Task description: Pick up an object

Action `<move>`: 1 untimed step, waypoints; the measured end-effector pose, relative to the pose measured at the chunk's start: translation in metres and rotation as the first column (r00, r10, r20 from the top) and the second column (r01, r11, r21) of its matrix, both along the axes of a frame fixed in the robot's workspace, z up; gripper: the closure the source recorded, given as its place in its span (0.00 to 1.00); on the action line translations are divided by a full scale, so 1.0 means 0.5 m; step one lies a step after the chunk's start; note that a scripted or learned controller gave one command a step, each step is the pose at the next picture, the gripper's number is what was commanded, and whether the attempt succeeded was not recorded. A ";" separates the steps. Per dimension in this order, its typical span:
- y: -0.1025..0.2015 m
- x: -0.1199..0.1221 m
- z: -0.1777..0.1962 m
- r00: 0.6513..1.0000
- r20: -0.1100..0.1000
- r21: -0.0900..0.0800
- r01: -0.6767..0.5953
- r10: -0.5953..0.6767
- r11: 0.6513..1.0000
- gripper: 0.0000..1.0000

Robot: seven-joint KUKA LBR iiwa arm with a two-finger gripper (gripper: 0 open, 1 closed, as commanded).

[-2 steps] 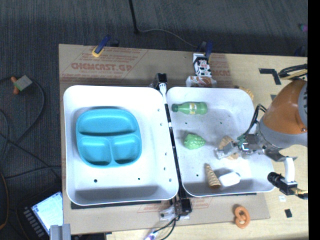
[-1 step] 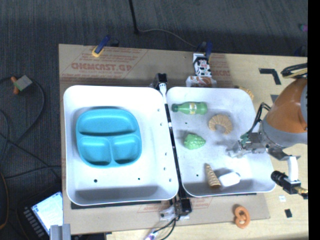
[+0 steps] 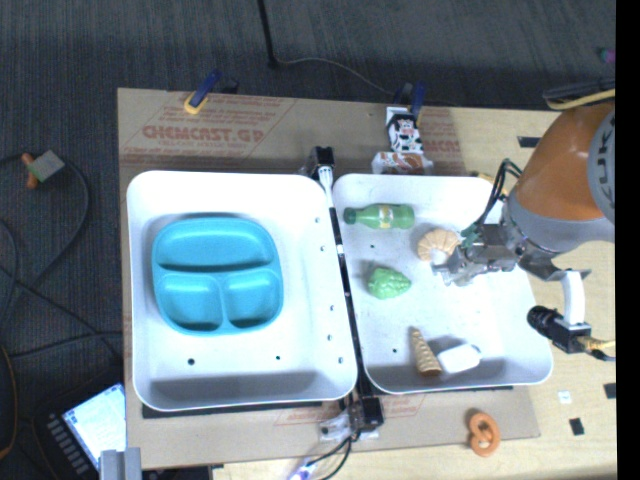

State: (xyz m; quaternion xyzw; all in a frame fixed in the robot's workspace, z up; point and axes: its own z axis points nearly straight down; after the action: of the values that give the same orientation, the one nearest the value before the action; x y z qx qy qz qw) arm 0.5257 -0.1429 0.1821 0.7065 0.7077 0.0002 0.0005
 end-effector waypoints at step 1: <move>0.017 0.272 0.038 1.000 0.000 -0.002 0.000 0.000 1.000 1.00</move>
State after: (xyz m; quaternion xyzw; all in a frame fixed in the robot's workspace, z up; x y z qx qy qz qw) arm 0.6617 -0.1343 0.2011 0.7065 0.7078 -0.0003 0.0012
